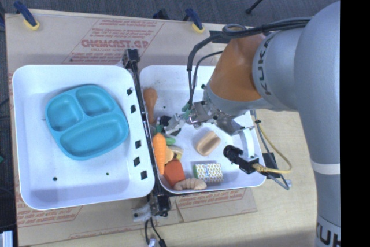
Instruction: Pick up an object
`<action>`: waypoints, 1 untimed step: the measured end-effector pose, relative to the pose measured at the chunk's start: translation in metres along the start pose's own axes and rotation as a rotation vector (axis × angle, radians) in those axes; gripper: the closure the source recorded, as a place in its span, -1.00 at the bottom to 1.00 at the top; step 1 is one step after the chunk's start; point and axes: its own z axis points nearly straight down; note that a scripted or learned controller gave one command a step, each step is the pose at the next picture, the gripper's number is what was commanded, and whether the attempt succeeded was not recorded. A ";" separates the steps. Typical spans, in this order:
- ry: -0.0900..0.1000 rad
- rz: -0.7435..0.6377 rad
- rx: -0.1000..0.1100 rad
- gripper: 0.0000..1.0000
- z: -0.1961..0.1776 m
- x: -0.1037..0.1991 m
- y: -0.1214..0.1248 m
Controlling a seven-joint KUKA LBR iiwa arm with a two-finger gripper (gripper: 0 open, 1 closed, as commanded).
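lying beside tool (175, 122), long orange carrot (159, 149), green-topped

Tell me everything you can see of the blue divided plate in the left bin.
The blue divided plate looks like matte light-blue plastic with rounded corners. It has three compartments: two small ones toward the far side and one long one nearer the camera, all bare. It lies flat, right side up, turned at a slant, on the floor of the left bin, left of centre. Nothing rests on it or touches it.
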 end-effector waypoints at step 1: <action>-0.001 -0.104 -0.004 -1.00 0.055 -0.017 0.052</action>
